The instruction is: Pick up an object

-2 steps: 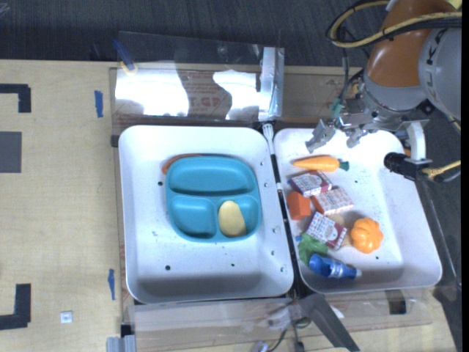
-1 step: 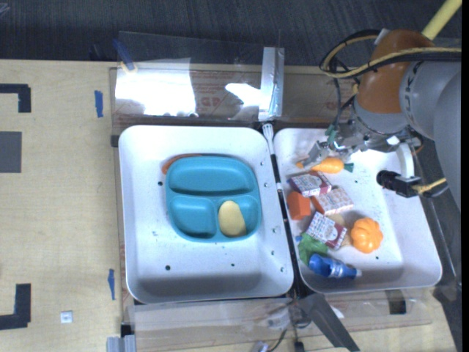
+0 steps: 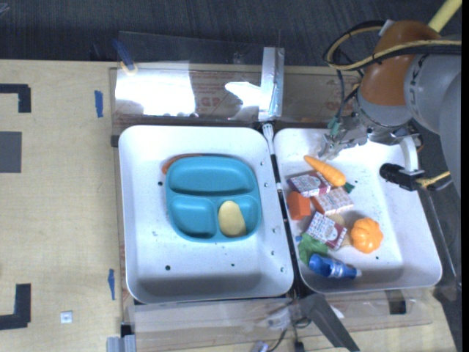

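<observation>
Left bin [image 3: 139,218]: blue divided tray [image 3: 209,196], yellow potato-shaped object [image 3: 231,218] lying in its lower right compartment. Right bin [image 3: 410,262]: toy carrot [image 3: 325,170] near the top, tilted; below it a cluster of small packets [image 3: 320,189], an orange block [image 3: 299,206] at their left, a small orange pumpkin [image 3: 366,235] at right, a blue bottle [image 3: 331,268] lying along the bottom. Gripper [image 3: 338,141] over the right bin's upper edge, just above the carrot. Cannot tell if the fingers are parted or closed; nothing visibly held.
</observation>
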You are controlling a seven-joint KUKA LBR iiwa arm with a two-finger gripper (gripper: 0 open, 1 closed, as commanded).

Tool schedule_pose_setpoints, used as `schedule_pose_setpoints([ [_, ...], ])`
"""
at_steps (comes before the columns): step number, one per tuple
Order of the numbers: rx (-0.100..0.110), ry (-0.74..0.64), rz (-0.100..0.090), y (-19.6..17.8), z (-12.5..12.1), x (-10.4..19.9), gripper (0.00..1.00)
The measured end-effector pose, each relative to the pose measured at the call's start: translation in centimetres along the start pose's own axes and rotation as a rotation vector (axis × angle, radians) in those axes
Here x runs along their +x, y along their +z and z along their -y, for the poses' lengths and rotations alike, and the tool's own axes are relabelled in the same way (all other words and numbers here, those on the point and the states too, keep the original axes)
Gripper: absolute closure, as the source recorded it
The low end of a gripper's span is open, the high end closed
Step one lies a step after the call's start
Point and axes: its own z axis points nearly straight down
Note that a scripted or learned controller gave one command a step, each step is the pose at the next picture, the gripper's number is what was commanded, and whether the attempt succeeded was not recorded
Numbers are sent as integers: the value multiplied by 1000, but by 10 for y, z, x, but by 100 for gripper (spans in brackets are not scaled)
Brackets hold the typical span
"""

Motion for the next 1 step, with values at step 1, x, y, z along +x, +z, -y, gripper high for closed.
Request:
schedule_pose_setpoints([
  [1,-11,-327,8,26,75,1,100],
])
